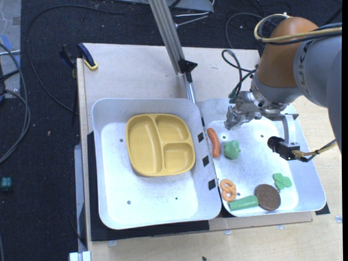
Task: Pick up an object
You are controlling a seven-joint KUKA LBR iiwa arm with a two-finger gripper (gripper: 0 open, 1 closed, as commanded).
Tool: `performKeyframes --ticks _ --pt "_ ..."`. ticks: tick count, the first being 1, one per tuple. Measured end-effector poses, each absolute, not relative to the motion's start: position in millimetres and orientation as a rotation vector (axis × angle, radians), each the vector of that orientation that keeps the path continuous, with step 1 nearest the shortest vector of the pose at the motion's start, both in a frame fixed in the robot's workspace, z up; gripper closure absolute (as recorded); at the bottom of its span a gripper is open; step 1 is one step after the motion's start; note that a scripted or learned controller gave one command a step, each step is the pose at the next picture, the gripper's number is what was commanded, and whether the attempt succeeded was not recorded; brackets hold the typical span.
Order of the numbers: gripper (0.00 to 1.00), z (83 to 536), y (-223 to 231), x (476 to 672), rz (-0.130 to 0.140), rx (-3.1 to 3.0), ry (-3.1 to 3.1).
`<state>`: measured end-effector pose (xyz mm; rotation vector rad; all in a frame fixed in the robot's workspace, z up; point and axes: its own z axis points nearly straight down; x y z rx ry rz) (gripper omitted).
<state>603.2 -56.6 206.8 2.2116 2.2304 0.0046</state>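
No readable writing or label is seen on any object. Two white bins are placed side by side. In the left bin (109, 200) a yellow divided plate (161, 144) is laid, with bare floor around it. In the right bin (310, 192) the toy food is gathered: an orange sausage (214, 142) along the left wall, a green piece (232, 150) just beside it, and a pretzel (228, 188), a green stick (243, 203), a brown disc (267, 196) and a small green shape (282, 181) near the front edge. The middle floor is left open. The gripper (232, 118) is lowered over the back part of this bin, above the green piece. Whether its fingers are apart or closed cannot be told, and nothing is seen between them.
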Motion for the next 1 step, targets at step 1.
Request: performKeyframes --ticks 1 --pt "1.0 203.2 0.5 599.0 0.001 2.214 2.233"
